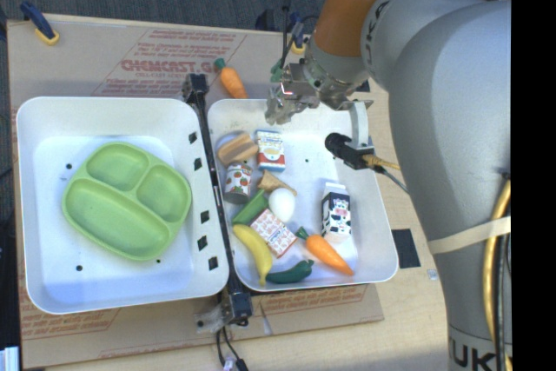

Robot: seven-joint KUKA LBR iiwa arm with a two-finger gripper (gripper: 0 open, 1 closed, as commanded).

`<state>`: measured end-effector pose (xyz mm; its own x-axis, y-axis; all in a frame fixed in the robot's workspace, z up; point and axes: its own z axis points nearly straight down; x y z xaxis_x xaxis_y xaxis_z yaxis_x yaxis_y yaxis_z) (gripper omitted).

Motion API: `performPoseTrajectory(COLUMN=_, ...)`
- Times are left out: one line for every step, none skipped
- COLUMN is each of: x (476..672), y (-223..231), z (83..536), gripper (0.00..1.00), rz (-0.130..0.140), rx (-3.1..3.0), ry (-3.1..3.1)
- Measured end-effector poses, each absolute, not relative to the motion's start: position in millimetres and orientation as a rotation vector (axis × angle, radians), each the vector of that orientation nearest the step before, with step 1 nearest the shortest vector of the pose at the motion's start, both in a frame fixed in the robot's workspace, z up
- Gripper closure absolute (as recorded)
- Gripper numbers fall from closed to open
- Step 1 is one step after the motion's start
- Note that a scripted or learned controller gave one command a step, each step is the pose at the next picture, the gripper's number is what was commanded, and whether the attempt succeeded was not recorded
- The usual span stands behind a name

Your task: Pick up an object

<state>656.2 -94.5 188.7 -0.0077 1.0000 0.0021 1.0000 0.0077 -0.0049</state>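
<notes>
Toys crowd the right bin (375, 226): a juice carton (271, 149) near its far edge, a milk carton (336, 214) toward the right wall. The gripper (282, 106) hangs over the far edge, presumably lining up a pick; its grip cannot be told.

Two white bins (52, 274) sit on a tan cardboard sheet (165, 56) printed with red lettering, over a pale wooden worktop (417, 308). The left bin carries a lime-green divided plate (126, 200). In the right bin lie a yellow banana (254, 249), an orange carrot with a green top (327, 252), a white egg (282, 204), a dark green pepper (289, 273), a white carton with black cow patches (336, 215), a white box with a red and blue label (271, 149), and a small box with a red-and-white chequered pattern (275, 235). A second orange carrot (231, 82) lies on the cardboard. The arm (434, 100) is grey with an orange band (347, 4); its claw (282, 104) is metallic grey.
</notes>
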Motion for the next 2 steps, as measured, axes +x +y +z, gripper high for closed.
performPoseTrajectory(x=520.7, y=-74.3, z=191.6, gripper=1.00, rz=0.004, rx=-2.213, ry=-2.227)
performPoseTrajectory(x=476.5, y=-139.5, z=205.4, gripper=1.00, rz=0.002, rx=-2.215, ry=-2.226)
